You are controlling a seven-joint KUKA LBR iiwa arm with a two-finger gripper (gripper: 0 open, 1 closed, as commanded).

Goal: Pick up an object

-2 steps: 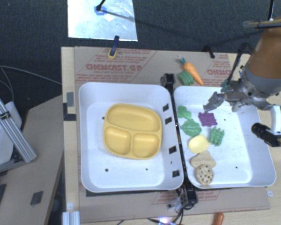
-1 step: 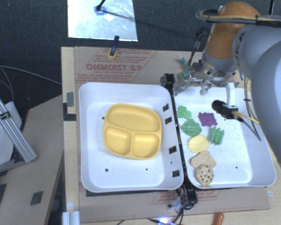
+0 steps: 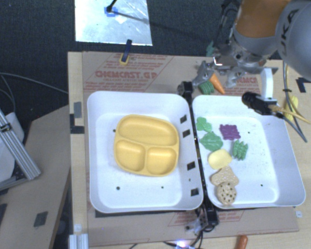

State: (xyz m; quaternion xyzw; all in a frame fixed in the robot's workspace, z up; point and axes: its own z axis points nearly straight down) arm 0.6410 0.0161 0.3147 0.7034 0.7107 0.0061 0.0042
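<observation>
My gripper (image 3: 216,78) hangs over the far rim of the right bin (image 3: 285,154), under the grey arm with its orange band. An orange toy carrot (image 3: 218,84) with a green top (image 3: 206,87) sits between its metal fingers, lifted off the bin floor. Several toy foods lie in the right bin: two green leaves (image 3: 203,124) (image 3: 211,140), a purple piece (image 3: 229,132), a ribbed green piece (image 3: 240,150), a pale yellow lump (image 3: 219,158) and two crackers (image 3: 224,177) (image 3: 226,193).
The left bin (image 3: 101,185) holds a yellow divided plate (image 3: 146,144). A black part of the arm's fittings (image 3: 257,104) juts over the right bin's far side. A blue and yellow marker (image 3: 126,52) lies on the cardboard behind the bins.
</observation>
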